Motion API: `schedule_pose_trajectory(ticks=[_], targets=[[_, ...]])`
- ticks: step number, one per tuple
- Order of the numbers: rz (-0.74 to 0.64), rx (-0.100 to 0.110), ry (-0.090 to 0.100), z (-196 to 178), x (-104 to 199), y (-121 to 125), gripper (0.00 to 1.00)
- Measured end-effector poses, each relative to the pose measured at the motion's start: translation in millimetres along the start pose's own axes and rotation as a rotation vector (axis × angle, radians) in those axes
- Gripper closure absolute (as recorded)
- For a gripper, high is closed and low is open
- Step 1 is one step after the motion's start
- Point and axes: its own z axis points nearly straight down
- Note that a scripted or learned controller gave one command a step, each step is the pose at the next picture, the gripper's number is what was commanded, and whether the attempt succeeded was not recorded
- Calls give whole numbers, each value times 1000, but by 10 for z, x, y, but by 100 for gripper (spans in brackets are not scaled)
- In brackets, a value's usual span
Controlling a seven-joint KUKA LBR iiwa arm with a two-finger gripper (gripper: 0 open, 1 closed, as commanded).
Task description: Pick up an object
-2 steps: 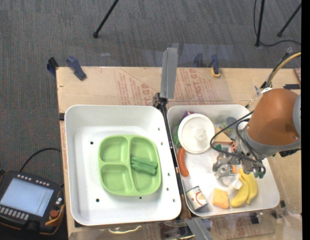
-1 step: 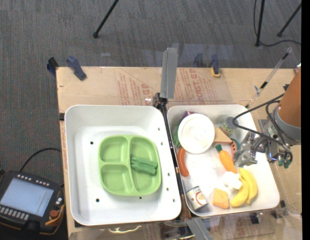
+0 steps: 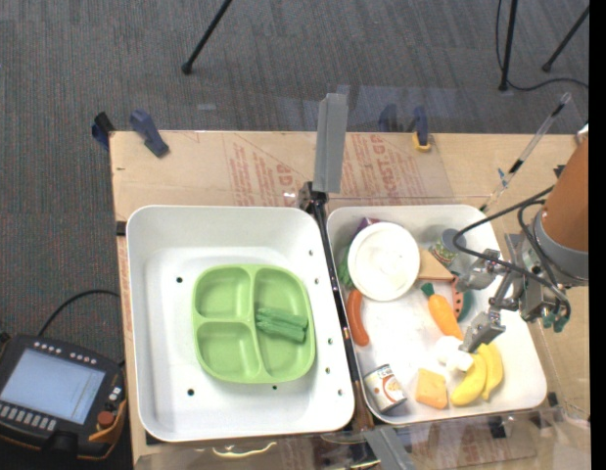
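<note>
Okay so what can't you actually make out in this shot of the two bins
- Hand, camera view: too small and blurred above the right bin to see how it is set or whether it touches the white object below.
- Dark items behind the white bowl: the bowl and arm cables cover them.
- Can: label too small to read.
- Arm: cut off by the right edge.

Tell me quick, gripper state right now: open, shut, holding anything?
Gripper: cannot be told; it sits low in the right shallow white bin, over a small white block beside the yellow banana.
</note>
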Motion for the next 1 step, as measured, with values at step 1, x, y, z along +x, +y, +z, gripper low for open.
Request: schedule_pose_trajectory(ticks=[1], targets=[[3,0,13,1261,-36,-187,0]])
